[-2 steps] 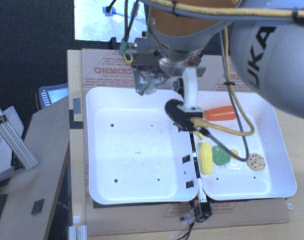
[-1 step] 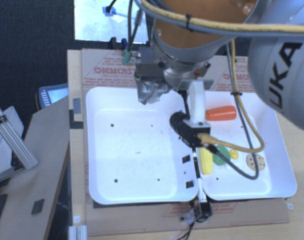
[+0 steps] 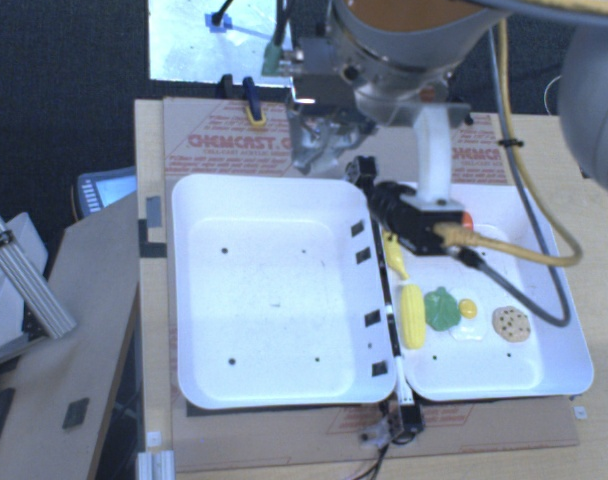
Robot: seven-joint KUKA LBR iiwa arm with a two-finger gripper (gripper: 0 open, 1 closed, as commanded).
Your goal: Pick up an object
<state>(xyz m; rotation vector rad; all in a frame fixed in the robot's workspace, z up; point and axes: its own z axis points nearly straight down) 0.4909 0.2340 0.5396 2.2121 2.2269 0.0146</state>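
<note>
Corn cob (image 3: 412,315) lay in the right-hand bin (image 3: 556,366) by its inner wall. A green toy (image 3: 443,308) touched it and a cookie (image 3: 511,323) sat near. The gripper (image 3: 319,150) hung at the back rim of the left bin (image 3: 274,193); whether it was spread or closed could not be told.

Your bench (image 3: 154,348) is a pale tan top running from the upper middle of the frame down to the lower edge. Directly on it lies a brown cardboard sheet (image 3: 224,143) with red lettering along its upper strip; the sheet covers most of the top and leaves a narrow bare margin on the left. A yellow clamp (image 3: 255,113) grips the sheet's upper left edge. You see two shallow white bins resting on the sheet, touching side by side: the left bin (image 3: 274,298) and the right bin (image 3: 484,368).
</note>
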